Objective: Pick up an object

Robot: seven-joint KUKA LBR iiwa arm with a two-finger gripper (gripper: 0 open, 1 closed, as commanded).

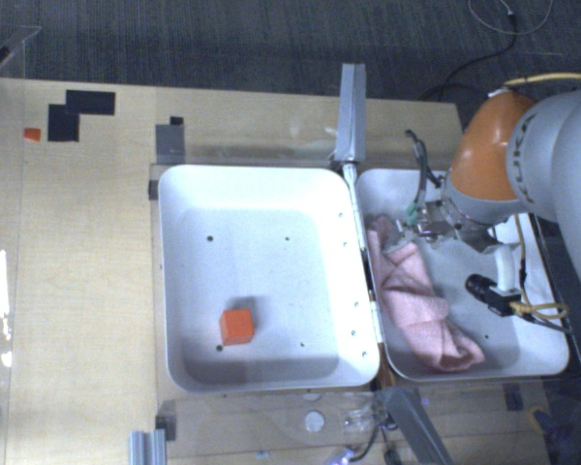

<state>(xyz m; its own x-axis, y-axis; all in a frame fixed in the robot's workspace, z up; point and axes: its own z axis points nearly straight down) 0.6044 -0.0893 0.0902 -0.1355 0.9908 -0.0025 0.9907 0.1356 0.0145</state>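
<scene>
Gripper point(413, 219) low over right bin point(542, 361), at the upper end of the pink cloth point(418, 303), right at or touching the fabric; how wide it stands and whether it has hold of anything — cannot tell, arm body hides it. Grey arm point(562, 153) with orange band comes in from the right. Count: two white bins, one cloth, one orange cube point(237, 326). Cloth is pale pink, crumpled, lying lengthwise along the right bin's left side. Cube small, sits alone in left bin point(189, 187), near its lower-left corner.
</scene>
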